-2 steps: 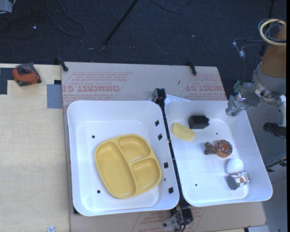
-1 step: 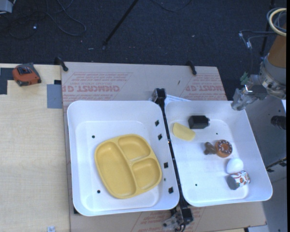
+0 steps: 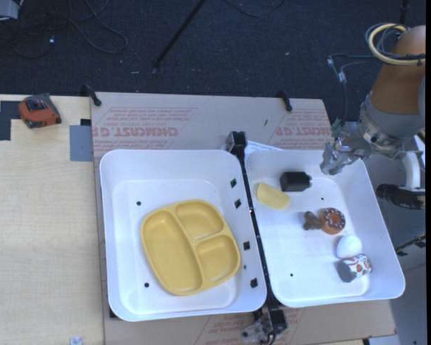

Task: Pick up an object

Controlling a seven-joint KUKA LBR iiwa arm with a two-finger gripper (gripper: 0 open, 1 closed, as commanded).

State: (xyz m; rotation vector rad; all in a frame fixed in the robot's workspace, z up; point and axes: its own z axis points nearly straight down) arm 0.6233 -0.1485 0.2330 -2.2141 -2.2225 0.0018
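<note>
My arm (image 3: 396, 85) hangs over the right bin's (image 3: 377, 201) far corner. My gripper (image 3: 335, 158) carries nothing I can see; how open it is, I cannot tell. The black block (image 3: 295, 181), nearest, lies untouched, so the pick looks unstarted.

1. A dark blue carpeted floor (image 3: 201, 42) fills the top of the view, with thin black cables (image 3: 93, 20) trailing across it.
2. A light wooden table (image 3: 36, 228) takes up the left side.
3. A small orange and black tape measure (image 3: 39, 111) lies near its far edge, beside grey tape patches (image 3: 80, 142).
4. A cardboard sheet (image 3: 187, 121) with red lettering covers the table's right part.
</note>
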